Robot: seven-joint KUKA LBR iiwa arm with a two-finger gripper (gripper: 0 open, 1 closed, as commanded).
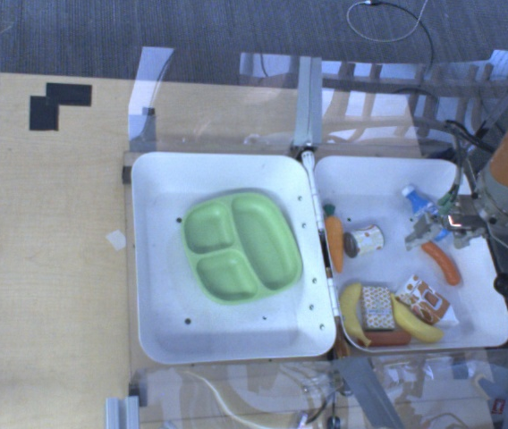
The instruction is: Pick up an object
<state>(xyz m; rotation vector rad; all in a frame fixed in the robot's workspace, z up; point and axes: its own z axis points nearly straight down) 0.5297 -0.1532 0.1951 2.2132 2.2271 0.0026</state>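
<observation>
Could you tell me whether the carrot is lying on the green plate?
No, the carrot lies in the right bin along its left wall, while the green plate sits in the left bin.

Seen from above at a slant: a pale wooden bench top (53, 257) with black block-shaped markings (57, 104) near its far left corner, and beyond it a dark grey-blue carpeted floor (191, 12) crossed by a thin looping white cable (388, 16). Set into the bench, two shallow white bins (156, 329) side by side, parted by a grey metal rail (307, 101) running toward the far edge, with clear plastic panels (151, 88) standing around them and catching pale reflections. Soft, even light throughout, with no hard shadows.
</observation>
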